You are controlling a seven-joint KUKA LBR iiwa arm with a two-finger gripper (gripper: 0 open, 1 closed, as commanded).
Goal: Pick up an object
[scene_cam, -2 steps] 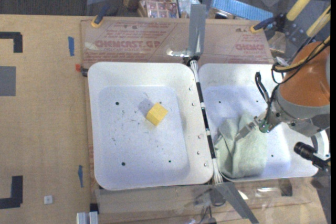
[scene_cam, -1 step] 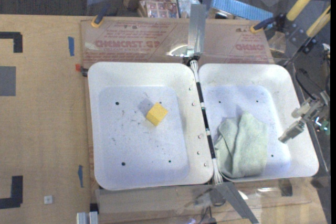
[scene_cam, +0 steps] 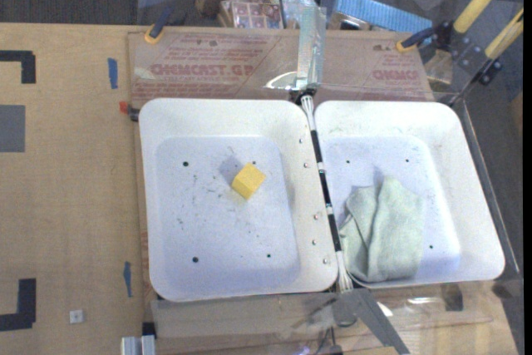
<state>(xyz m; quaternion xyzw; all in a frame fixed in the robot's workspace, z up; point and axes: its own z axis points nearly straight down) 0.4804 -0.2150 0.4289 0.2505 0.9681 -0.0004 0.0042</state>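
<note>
Two candidates for picking lie on the worktop (scene_cam: 66,204), one per bin. Left of the divider (scene_cam: 320,170) between the bins, a yellow block (scene_cam: 248,180) sits near the middle of the left bin (scene_cam: 166,262), well apart from its walls. Right of the divider, a pale green cloth (scene_cam: 384,230) lies crumpled in the right bin (scene_cam: 465,170), its edge just beside the divider. State of the fingers: cannot tell. Recommendation: take the block, with a vertical descent, fingers squared to its rotated faces. The cloth would likely need a pinch on a raised fold, away from the divider.
</note>
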